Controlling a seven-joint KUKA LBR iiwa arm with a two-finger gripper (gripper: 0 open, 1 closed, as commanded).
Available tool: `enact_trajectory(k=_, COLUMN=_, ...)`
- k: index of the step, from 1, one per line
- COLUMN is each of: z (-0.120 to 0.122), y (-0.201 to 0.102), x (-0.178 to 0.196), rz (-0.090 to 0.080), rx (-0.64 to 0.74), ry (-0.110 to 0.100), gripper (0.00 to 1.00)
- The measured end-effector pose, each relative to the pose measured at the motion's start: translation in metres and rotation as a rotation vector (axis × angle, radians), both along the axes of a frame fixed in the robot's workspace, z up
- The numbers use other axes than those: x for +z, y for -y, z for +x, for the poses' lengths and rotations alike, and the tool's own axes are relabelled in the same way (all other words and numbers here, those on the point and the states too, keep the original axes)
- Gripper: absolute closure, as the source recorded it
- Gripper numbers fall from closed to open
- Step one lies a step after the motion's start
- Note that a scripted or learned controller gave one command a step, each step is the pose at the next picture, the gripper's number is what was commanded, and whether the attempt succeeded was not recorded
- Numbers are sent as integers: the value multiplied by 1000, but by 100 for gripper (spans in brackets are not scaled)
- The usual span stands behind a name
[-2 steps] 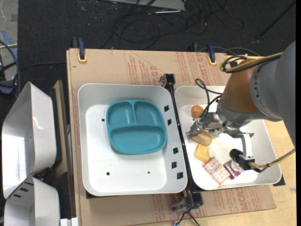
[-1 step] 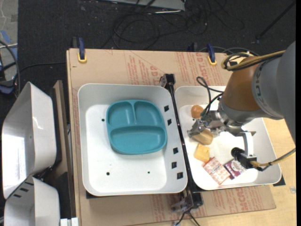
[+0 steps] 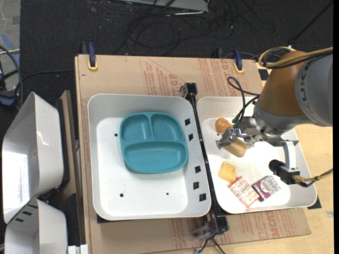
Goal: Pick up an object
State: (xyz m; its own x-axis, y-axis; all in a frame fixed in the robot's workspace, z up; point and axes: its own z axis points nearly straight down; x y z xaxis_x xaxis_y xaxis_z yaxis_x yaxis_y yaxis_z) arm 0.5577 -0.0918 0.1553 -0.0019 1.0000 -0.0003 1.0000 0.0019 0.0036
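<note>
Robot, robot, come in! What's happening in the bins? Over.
End effector down in right bin, at tan block. Orange ball, yellow block close by. Teal plate in left bin.

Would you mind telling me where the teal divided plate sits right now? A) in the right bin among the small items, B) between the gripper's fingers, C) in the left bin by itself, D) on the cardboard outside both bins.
C: the teal divided plate lies flat inside the left bin, while the small items, such as the yellow block, lie in the right bin near the gripper.
</note>
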Motion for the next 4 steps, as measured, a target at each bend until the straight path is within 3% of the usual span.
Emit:
enact_trajectory(k=2, z=3, y=2, x=78, rz=-1, rx=1, ry=0, gripper=100)
enact_trajectory(k=4, z=-16, y=-99, x=63, rz=2, rx=6, ry=-5, gripper=100)
